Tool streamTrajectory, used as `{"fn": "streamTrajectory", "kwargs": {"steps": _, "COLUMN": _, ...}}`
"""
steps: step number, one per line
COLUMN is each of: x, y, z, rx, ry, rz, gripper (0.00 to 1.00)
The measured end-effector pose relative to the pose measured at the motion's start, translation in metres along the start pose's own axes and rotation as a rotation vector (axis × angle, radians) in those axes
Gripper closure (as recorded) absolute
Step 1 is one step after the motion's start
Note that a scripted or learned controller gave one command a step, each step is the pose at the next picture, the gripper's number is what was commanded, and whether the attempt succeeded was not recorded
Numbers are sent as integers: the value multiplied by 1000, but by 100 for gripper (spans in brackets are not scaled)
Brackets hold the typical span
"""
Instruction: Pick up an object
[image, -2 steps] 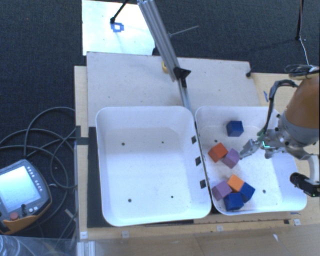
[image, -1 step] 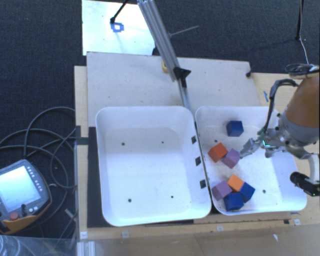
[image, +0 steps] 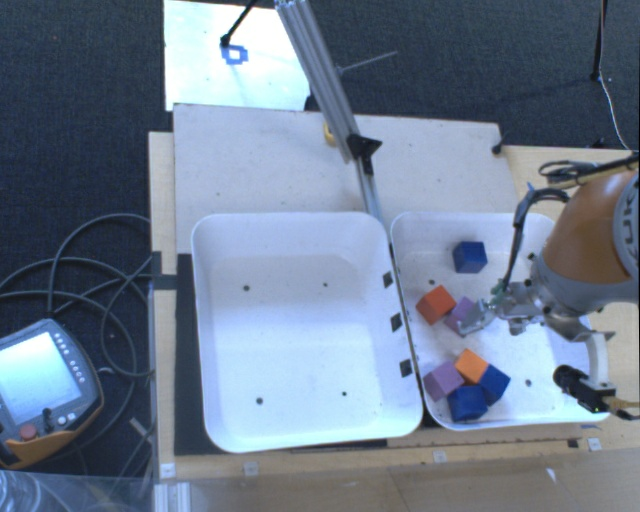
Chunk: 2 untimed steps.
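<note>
No legible writing — blocks (image: 466, 372) in right bin (image: 520, 232)

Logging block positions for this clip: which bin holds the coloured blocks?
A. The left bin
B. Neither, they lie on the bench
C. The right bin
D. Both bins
C: the blue block, orange block and the others all lie in the right bin; the left bin holds none.

You had a bulky arm (image: 590, 250) there: a rounded orange band sat above a grey wrist. A thin dark cable (image: 525, 215) looped off the band's side, and small silvery metal fittings (image: 510, 305) stuck out below the wrist.
</note>
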<state>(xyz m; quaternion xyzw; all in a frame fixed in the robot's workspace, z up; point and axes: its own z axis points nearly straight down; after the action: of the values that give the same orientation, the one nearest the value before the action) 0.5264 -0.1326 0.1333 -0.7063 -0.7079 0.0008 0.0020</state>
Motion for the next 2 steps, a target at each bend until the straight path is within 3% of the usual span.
{"fn": "streamTrajectory", "kwargs": {"steps": 1, "x": 0, "y": 0, "z": 45, "rx": -1, "ry": -1, "rz": 0, "gripper": 0}}
{"fn": "streamTrajectory", "kwargs": {"steps": 2, "x": 0, "y": 2, "z": 32, "rx": -7, "ry": -2, "rz": -2, "gripper": 100}}
